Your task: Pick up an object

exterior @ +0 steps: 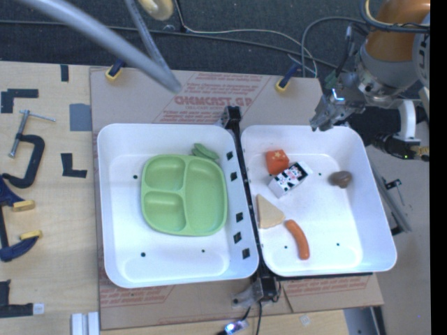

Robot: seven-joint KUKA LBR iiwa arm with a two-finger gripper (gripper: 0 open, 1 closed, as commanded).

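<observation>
The right bin [363, 187] holds a red block [276, 160], a black-and-white patterned box [288, 178], a brown round lump [341, 179], a pale cheese wedge [269, 212] and an orange sausage [297, 239]. My gripper [325, 117] hangs above the bin's far rim, up and to the right of the red block, apart from every object. Nothing shows between its dark fingers.
The left bin [119, 187] carries a green divided tray [184, 194] with a green piece [205, 151] at its far edge. A black divider [241, 187] joins the bins. Clamps [24, 155] lie on the bench at left. Cables [307, 47] run behind the bins.
</observation>
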